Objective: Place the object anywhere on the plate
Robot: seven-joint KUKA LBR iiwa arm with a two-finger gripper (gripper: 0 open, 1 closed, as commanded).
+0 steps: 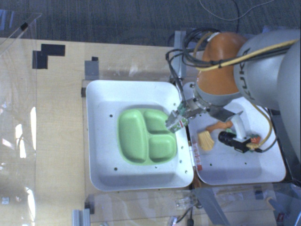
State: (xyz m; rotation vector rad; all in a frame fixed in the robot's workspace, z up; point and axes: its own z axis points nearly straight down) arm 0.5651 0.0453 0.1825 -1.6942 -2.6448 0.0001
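Note:
A light green plate (pixel 143 136) with three compartments lies in the left white bin (pixel 103 121). My gripper (pixel 176 121) hangs over the plate's right edge, by its upper right compartment, close to the wall between the two bins. A small brush (pixel 209 135) with an orange handle and pale yellow bristles lies in the right bin (pixel 244 173), just right of the divider and apart from the gripper. The view shows nothing that I can make out as held at the gripper's tip.
The arm's grey body and orange band (pixel 221 65) cover the upper part of the right bin. Cables loop behind the bins at the top. A clear screen stands to the left of the bench.

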